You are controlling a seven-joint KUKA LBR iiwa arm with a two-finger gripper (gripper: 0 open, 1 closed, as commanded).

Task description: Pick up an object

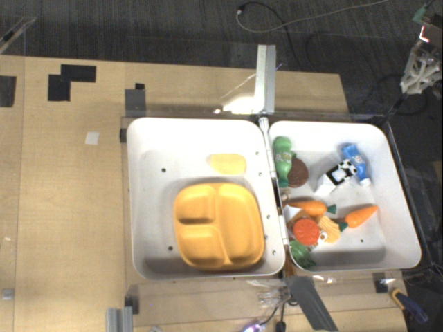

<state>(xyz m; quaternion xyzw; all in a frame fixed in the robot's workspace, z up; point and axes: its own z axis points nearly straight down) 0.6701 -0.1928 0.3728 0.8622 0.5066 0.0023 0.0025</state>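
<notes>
- What appears to be the gripper [419, 73] sits at the far upper right of the camera view, outside both bins. It is too small and blurred to tell whether it is released or clenched, and nothing can be seen in it.
- The right bin [387, 147] lies below and to the left of the gripper and holds a clutter of small toy food.
- The orange carrot [360, 216] is the likeliest pick. It lies almost alone on the bin floor, below the gripper and slightly to its left, apart from the pile.
- It looks like light, stiff, smooth plastic, so it could slip. A grasp across its thicker middle, square to its long axis, seems safest.
- A second carrot [309, 207], a red tomato-like toy [306, 231] and a green toy [282, 155] crowd the divider, further left of the gripper and harder to reach cleanly.
- The blue-and-white toy [349, 164] is the nearest object to the gripper.
- The yellow divided tray [218, 223] in the left bin [149, 185] is farthest away, and it looks too broad to grasp except by its rim.
</notes>
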